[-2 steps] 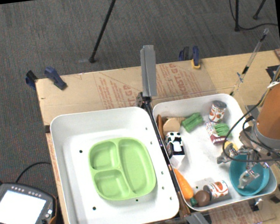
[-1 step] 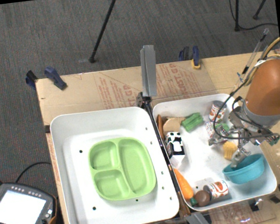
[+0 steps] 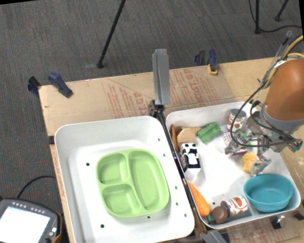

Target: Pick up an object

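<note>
Just below the tool (image 3: 249, 145), whose grip I cannot tell, lies a yellow object (image 3: 249, 162) in the right bin (image 3: 227, 183).

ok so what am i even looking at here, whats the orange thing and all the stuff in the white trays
One camera looks down at a slant on a bench with two white bins. The orange and grey thing is a robot arm reaching in from the right; its gripper hangs over the right bin. I can't tell whether it holds anything. That bin contains a blue bowl, a carrot, a green block and a black-and-white toy. The left bin holds a green divided plate.
</note>
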`<state>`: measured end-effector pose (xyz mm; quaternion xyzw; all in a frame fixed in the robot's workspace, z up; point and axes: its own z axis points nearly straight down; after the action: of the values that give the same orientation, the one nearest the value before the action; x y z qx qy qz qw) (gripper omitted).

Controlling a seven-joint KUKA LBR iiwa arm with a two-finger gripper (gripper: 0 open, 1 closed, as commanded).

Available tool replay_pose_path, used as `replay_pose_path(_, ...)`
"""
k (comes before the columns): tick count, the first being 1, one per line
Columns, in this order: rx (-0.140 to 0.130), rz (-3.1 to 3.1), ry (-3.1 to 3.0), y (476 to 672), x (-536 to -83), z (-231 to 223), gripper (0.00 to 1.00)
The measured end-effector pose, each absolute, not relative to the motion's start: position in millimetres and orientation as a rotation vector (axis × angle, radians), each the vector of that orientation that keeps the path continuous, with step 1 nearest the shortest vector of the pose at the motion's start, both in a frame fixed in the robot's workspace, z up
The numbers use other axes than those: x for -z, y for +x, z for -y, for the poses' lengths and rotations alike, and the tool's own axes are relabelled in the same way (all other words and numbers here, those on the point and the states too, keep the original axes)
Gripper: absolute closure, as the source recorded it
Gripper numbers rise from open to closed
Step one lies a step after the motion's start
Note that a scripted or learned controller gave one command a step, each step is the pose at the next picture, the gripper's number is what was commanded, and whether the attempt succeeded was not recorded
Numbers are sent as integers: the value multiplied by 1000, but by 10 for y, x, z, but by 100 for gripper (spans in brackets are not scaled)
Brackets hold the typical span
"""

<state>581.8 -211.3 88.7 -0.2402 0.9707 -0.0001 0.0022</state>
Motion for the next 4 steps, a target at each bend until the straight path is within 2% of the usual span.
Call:
replay_pose_path(1,1,-3041,-754,5833,-996,2102,100)
replay_pose_path(2,-1,-3113,-367,6382,-906,2116,100)
replay_pose_path(3,-6,-3137,-369,6322,-873,2138,0)
replay_pose_path(4,-4,-3107,-462,5302,-875,1981,0)
